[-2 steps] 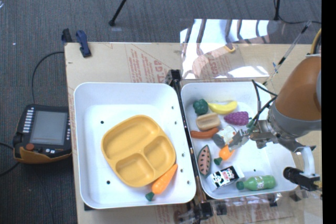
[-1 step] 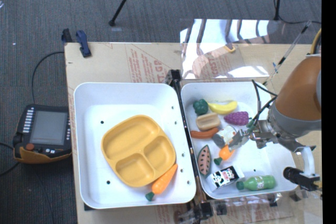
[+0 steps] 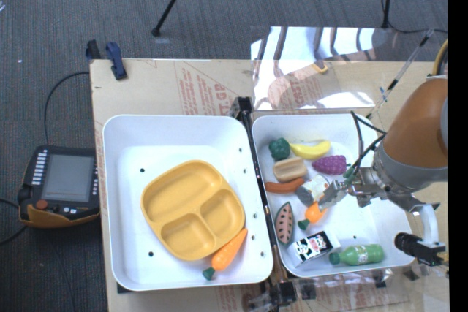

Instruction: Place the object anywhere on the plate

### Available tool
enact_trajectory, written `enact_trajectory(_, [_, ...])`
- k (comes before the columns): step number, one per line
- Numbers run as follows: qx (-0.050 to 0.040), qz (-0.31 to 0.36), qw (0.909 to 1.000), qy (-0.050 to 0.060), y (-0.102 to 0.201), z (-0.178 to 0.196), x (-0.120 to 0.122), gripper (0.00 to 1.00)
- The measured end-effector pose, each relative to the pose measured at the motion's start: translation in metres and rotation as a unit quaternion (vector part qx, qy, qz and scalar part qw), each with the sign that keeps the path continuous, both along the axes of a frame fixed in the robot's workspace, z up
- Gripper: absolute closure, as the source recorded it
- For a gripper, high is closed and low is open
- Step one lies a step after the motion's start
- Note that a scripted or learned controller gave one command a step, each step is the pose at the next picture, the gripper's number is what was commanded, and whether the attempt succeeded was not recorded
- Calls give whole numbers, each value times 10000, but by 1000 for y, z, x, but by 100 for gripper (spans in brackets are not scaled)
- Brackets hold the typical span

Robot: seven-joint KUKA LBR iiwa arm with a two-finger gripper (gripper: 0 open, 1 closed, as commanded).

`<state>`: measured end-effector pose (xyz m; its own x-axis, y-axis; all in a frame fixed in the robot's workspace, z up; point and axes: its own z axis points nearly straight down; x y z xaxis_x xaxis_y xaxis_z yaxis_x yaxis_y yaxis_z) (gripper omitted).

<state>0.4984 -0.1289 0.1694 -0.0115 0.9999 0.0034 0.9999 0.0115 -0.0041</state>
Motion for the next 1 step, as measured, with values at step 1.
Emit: enact_trajectory(1, [0,0,10000,0,0,0,0,0])
